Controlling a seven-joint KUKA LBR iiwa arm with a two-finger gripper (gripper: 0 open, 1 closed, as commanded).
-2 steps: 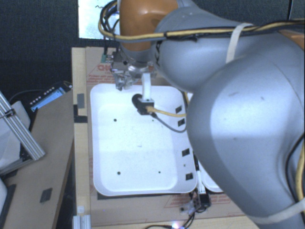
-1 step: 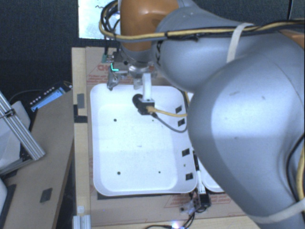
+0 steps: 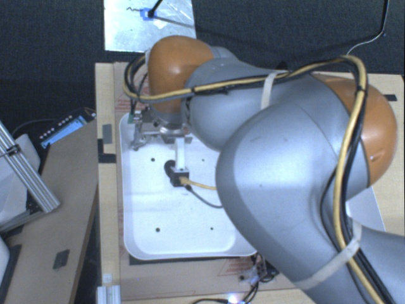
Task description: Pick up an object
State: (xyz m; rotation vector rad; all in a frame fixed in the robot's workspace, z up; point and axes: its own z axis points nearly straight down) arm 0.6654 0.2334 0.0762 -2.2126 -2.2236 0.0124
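Note:
My gripper (image 3: 166, 138) hangs low over the far end of the left white bin (image 3: 158, 223), under the orange wrist band (image 3: 174, 62). Just below it, on or right above the bin floor, is a small black piece (image 3: 171, 170) with a thin yellow lead (image 3: 201, 187) running right under the arm. I cannot tell whether that piece is a loose object or part of the gripper. The big grey arm (image 3: 285, 170) hides the bin's right side and nearly all of the right bin.
A sliver of the right bin (image 3: 373, 209) shows past the arm. A silver sheet (image 3: 149, 14) lies beyond the bench at the back. To the left stand a metal frame (image 3: 28, 179) and a small dark device (image 3: 63, 126).

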